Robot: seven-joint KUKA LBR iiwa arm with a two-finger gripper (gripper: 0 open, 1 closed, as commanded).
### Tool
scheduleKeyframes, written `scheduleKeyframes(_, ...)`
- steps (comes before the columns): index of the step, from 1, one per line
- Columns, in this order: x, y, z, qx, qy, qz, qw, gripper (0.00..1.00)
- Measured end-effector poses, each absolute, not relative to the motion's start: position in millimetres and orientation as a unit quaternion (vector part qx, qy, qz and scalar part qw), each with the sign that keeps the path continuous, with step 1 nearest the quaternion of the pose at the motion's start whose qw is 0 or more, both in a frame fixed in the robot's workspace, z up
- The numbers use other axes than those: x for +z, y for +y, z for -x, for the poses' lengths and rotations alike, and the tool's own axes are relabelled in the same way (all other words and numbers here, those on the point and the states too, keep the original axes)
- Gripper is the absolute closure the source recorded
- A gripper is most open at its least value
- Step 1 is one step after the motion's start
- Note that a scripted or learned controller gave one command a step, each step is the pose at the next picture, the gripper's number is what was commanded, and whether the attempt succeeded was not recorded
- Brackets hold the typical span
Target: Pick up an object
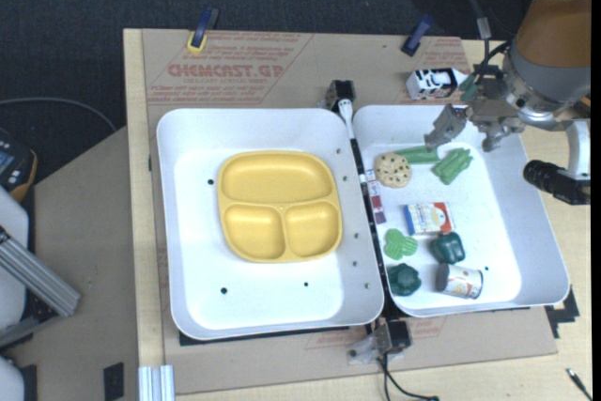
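Camera view, looking down at a slant: we see two white bins on the worktop (282, 61). Left bin (188, 202) carries a yellow tray (279, 205). Right bin (512, 202) carries small toy foods: cookie (392, 169), green pod (415, 156), green veg (454, 165), carton (430, 219), can (460, 281), plus other green bits nr the front.

Our hand (467, 129) hangs over the back of the right bin, fingers spread w/ nothing between them, tips just above the pod & veg.

Nearest pick, we judge, is the veg, lying flat on the bin floor just right of the pod and apart from the cookie. It looks like light, hollow plastic: stiff, smooth, prob. a bit slippery, not fragile. We'd take it across its narrow width, nr mid-length, so it doesn't swing. Pod lies close, so the fingers need to drop clear of it. Light piece may skid on the slick floor if one finger touches first.
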State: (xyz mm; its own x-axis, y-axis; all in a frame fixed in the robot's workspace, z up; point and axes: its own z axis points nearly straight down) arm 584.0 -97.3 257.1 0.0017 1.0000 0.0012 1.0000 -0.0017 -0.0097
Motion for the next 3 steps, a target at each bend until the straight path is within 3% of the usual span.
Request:
scheduleKeyframes(1,262.5,-97.2,-586.0,-0.0003,-0.707,0.707,0.0,0.0)
scheduleKeyframes(3,164.5,-91.3,-600.9,0.0018,-0.707,0.707,0.003,0.0)
